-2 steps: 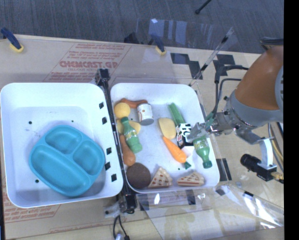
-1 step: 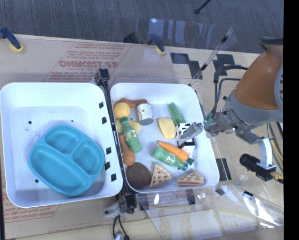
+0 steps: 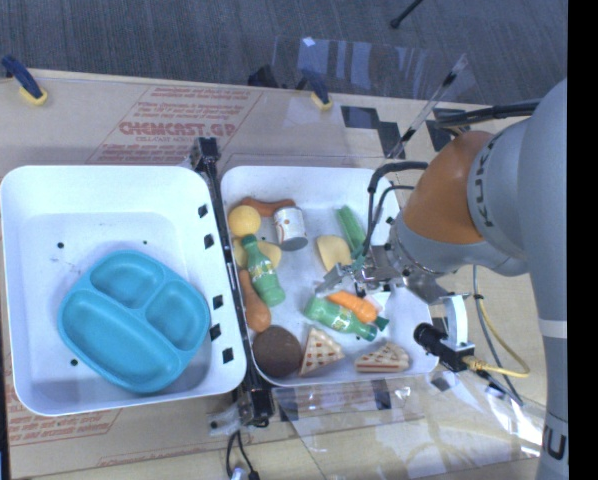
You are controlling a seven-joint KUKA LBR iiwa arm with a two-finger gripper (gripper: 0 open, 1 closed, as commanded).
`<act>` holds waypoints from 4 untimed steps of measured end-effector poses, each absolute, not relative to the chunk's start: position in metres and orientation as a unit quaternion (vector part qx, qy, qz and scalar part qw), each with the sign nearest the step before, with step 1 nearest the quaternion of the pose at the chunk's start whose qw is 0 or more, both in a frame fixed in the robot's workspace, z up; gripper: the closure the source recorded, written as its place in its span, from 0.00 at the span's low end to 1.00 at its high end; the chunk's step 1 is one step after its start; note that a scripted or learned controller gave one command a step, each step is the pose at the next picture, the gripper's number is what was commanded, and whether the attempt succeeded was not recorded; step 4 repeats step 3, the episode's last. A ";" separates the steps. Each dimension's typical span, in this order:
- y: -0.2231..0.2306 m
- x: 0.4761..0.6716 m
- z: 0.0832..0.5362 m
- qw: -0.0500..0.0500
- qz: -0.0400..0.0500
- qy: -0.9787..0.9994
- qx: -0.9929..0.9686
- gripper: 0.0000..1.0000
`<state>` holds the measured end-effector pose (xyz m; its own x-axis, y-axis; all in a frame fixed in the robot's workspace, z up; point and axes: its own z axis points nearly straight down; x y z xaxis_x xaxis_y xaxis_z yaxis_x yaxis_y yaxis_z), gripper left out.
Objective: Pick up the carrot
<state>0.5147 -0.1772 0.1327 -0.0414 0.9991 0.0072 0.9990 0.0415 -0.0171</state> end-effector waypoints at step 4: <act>-0.074 0.539 0.193 0.003 0.000 -0.618 -0.786 1.00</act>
